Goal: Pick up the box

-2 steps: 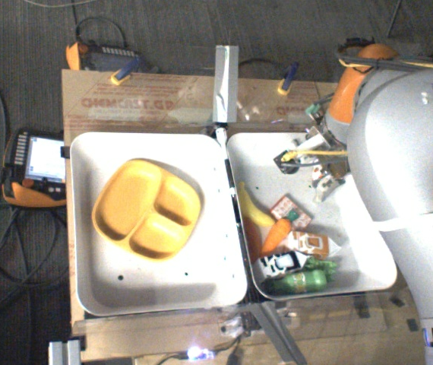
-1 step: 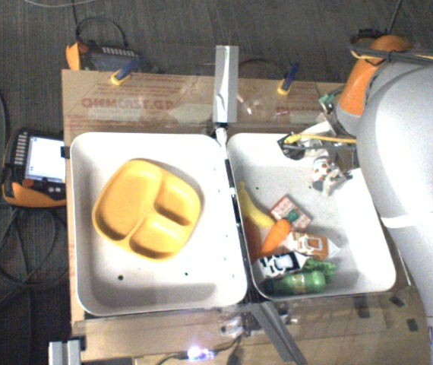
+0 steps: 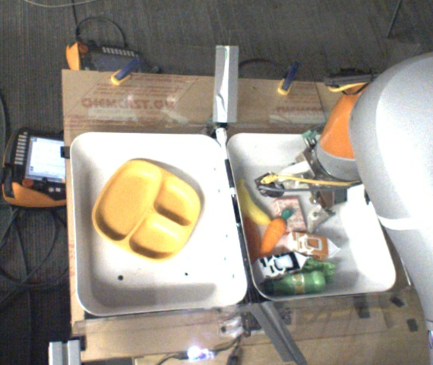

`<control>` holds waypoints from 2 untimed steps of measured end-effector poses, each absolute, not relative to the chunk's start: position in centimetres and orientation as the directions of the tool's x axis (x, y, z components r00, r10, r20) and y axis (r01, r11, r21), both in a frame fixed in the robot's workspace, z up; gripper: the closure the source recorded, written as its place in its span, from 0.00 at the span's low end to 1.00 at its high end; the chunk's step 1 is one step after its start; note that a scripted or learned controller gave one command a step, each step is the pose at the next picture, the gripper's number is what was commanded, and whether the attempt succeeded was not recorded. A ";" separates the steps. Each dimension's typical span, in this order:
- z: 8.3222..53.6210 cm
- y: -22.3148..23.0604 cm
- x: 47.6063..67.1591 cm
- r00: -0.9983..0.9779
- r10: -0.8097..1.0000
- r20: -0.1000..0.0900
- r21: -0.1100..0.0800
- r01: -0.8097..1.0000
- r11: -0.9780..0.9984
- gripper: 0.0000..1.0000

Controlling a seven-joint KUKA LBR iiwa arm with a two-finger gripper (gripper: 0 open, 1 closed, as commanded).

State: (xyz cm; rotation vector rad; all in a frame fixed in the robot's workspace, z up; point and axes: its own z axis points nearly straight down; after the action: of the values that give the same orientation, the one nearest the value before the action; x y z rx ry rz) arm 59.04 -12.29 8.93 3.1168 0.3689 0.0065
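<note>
The gripper (image 3: 319, 196) hangs low in the right bin (image 3: 368, 280), and I cannot tell how it is set. The box (image 3: 291, 213) lies just beside the gripper, toward the carrot (image 3: 273, 236), with nothing gripping it.
</note>
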 end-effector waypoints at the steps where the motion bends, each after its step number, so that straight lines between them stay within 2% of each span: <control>1: 14.9 -13.3 58.6 0.948 0.317 -0.004 -0.005 0.317 -0.948 0.00; 2: 8.7 -16.2 64.8 0.967 0.253 -0.011 -0.004 0.253 -0.968 0.00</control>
State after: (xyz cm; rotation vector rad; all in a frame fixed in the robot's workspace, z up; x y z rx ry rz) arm 64.84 -16.21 8.69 3.1183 0.4007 -0.0175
